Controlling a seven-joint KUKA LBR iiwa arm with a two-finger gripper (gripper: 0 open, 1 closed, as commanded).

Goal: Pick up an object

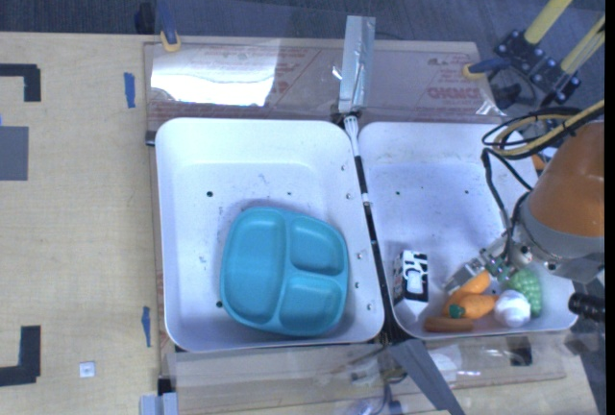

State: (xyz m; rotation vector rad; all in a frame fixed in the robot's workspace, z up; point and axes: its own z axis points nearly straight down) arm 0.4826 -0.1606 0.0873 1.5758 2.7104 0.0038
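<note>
A teal divided plate point(284, 272) lies in the left bin point(192, 163). In the right bin point(423, 173), near its front edge, lie a black-and-white toy point(414, 275), an orange carrot-like piece point(465, 306), a white ball point(512, 308) and a green knobbly piece point(528, 289). My gripper point(490, 267) reaches down from the right over that pile, its tip right by the orange and green pieces. The orange band of the arm point(577, 183) sits above it.
A clear panel and a metal divider post point(356, 62) stand behind the bins. Yellow rods and black cables point(538, 58) hang at the upper right. The wooden bench point(67, 211) extends to the left.
</note>
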